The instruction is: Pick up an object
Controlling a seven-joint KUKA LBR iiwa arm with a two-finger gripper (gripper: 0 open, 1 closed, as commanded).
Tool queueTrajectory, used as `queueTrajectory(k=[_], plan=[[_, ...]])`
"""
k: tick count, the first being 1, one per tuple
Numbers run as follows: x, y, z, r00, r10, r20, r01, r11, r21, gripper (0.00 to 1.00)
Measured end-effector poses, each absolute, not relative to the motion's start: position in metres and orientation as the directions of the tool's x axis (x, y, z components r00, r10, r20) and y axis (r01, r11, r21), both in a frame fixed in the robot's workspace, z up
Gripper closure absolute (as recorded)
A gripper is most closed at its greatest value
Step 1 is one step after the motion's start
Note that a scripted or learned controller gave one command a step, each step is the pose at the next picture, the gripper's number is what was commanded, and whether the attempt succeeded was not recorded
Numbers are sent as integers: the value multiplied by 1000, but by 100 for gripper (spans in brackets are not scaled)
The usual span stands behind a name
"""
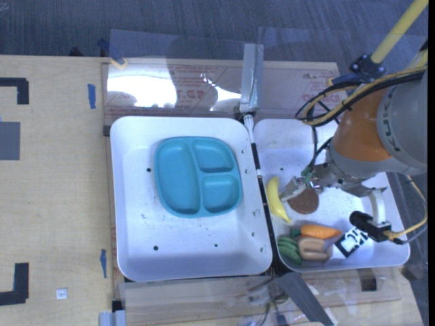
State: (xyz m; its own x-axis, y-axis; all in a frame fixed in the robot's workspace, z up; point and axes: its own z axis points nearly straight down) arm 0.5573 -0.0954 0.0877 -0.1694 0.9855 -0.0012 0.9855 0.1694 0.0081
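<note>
The right bin (285, 145) holds a yellow banana (275, 199) along its left wall. A brown round piece (305, 202) lies near the middle. An orange carrot (321, 231), a green vegetable (291, 247) and a tan bun-like piece (313, 248) crowd the front edge. My gripper (302, 185) hangs low in this bin, right over the top edge of the brown piece and just right of the banana. The wrist hides whether it touches the brown piece.
The left bin (129, 202) bears a blue divided plate (198, 175). A black-and-white tag on a cable (355, 240) lies at the right bin's front right. Yellow and black cables (326, 100) loop above the arm. A metal divider (250, 80) stands behind the bins.
</note>
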Motion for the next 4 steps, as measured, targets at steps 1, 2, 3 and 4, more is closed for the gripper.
queueTrajectory(k=[1, 2, 3, 4], plan=[[509, -103, 88, -167, 986, 0, 986, 167, 5, 0], [549, -108, 87, 130, 991, 1, 991, -130, 3, 0], [548, -108, 96, 128, 992, 0, 992, -128, 2, 100], [586, -56, 188, 21, 1000, 2, 1000, -21, 6, 100]])
